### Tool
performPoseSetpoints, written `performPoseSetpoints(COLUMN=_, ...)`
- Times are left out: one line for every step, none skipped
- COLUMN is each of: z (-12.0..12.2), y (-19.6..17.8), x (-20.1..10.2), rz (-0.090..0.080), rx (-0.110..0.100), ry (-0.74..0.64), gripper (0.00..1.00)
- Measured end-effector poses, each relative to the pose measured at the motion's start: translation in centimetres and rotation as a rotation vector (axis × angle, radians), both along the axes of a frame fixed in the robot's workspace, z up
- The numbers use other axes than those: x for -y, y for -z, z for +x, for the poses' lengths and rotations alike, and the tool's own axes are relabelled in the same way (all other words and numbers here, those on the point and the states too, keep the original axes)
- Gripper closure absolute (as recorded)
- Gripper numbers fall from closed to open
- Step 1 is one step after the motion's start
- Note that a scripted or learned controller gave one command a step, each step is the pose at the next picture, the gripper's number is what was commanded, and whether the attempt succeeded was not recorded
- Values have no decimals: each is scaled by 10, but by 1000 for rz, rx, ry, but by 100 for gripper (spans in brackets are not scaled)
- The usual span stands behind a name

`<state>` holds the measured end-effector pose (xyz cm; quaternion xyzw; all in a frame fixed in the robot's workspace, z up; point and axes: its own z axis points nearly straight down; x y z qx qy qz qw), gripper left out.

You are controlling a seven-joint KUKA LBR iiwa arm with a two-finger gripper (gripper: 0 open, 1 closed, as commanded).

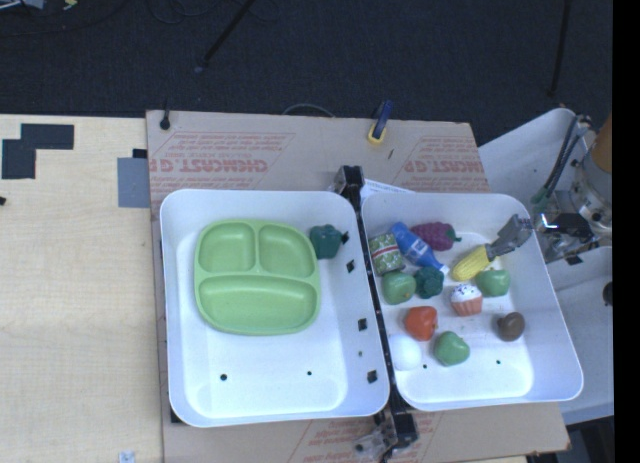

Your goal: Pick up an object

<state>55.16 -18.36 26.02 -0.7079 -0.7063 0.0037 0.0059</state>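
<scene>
Step in hand: approach to a grasp, as I judge it; nothing is lifted yet.
Jaws: the gripper (512, 233) reaches in from 3 o'clock over the right bin (560, 351); its tip sits just beside the yellow corn (468, 266). Whether the jaws are spread or pressed together I cannot tell at this size, and nothing can be seen pinched between them.
Task's thing: any object will do. The nearest candidate is the yellow corn, lying at a slant in the upper half of the right bin, at about 8 o'clock from the gripper tip.
Crowding: a green pepper (493, 282) touches or nearly touches the corn at its 5 o'clock; a cupcake (465, 300) lies just below; a blue bottle (412, 245) and a purple toy (434, 236) lie at its 10 o'clock.
Advice: come down across the corn's narrow width, not its length, so the neighbours are not nudged.
Easier option: the brown ball (510, 326) and the green apple (451, 349) stand more apart, towards 6 o'clock.
Risk: a rounded toy may roll out as the jaws close.
Left bin: the left bin (190, 371) holds a green divided plate (256, 276) and a dark green toy (325, 241).
</scene>
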Motion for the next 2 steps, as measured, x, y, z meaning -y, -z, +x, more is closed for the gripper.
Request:
performPoseSetpoints(z=2, y=-7, x=0, rz=-2, rx=12, ry=-2, gripper=0)
performPoseSetpoints(z=8, y=44, x=6, rz=-1, rx=7, ry=-3, gripper=0)
